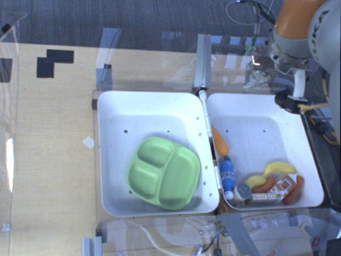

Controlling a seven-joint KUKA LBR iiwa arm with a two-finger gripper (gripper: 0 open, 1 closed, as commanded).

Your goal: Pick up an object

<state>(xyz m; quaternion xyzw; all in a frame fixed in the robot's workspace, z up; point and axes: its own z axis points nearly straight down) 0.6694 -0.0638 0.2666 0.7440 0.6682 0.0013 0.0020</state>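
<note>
My gripper [257, 74] hangs at the back right, just beyond the far rim of the right bin [256, 129], well above its contents. In that bin an orange carrot [219, 141] lies along the left wall. Below it stands a blue bottle [227, 173], and a small can [242, 192] sits in the near left corner. A yellow banana [279, 168], a red sausage [294, 190] and a small printed box [278, 190] cluster along the near wall. In the left bin [144, 97] a green divided plate [164, 172] lies toward the near side.
A metal divider post [201, 63] rises between the bins at the back. Cables and clear plastic panels [234, 63] crowd the area behind the right bin. Black markers [53, 62] are stuck on the wooden bench to the left.
</note>
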